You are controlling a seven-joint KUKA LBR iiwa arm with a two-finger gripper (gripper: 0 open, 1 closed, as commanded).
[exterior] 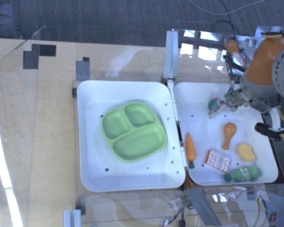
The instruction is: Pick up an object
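the gripper (pixel 217 106) hangs over the right bin's (pixel 199 93) upper part; whether it is spread i cannot tell. below lie a carrot (pixel 190 148), drumstick (pixel 228 133), patterned packet (pixel 218 161), green bottle (pixel 242 174); no writing is readable.

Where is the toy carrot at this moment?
The toy carrot lies in the right bin, along its left wall, left of the red-and-white packet.
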